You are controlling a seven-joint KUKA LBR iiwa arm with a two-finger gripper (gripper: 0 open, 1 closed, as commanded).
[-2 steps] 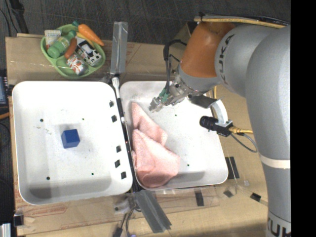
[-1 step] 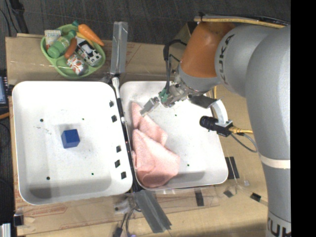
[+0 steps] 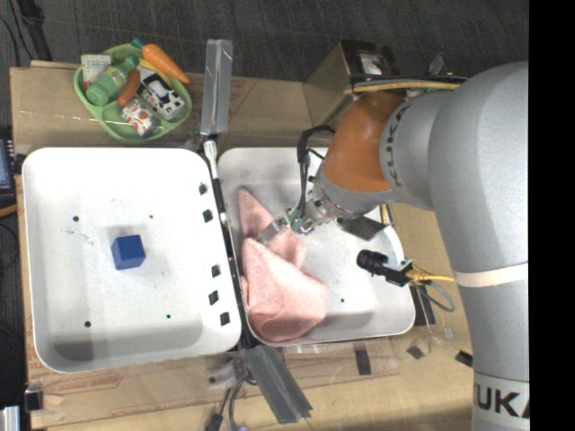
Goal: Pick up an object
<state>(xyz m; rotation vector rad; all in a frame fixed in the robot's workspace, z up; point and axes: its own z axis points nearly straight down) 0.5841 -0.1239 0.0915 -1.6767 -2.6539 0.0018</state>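
right bin (image 3: 395,317) crowded: pink cloth (image 3: 278,281) against left wall, gripper (image 3: 301,223) touching it, grip state unclear.

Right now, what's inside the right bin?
A crumpled pink cloth lies in the right bin, against its left wall, with the gripper down at the cloth's upper edge. Whatever lies beneath the cloth is covered.

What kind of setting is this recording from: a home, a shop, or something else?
Most likely a robotics lab bench. A big grey arm reaches into one of two white bins on cardboard, with a pink cloth, a blue cube and a green bowl of toy food as test items.
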